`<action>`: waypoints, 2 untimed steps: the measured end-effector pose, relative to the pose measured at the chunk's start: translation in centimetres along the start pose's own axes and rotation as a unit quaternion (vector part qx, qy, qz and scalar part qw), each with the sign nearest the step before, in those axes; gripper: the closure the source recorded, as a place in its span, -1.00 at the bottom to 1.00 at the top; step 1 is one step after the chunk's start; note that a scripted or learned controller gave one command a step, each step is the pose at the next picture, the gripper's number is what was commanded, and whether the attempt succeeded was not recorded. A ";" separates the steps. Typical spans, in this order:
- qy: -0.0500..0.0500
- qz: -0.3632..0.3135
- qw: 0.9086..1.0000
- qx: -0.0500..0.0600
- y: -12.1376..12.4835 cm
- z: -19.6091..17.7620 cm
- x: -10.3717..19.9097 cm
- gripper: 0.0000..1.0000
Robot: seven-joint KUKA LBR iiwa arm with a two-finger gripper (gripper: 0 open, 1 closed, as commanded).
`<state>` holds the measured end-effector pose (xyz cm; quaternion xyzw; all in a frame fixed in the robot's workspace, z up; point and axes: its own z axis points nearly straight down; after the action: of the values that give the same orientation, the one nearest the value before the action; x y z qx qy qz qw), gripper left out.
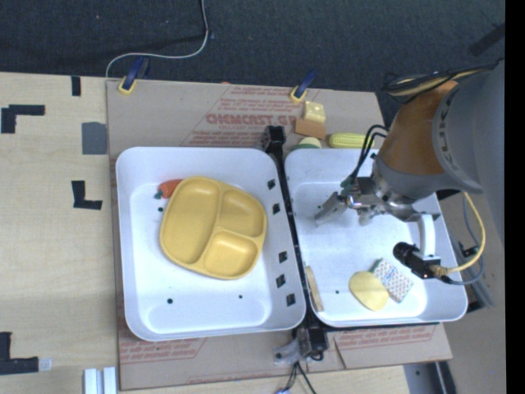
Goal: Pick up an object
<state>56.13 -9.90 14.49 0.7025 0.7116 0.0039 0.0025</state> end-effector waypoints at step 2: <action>-0.001 0.003 1.000 0.004 4.4 6.0 -2.2 -1.00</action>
<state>60.65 -12.08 8.55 0.7047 0.7095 0.0004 0.0009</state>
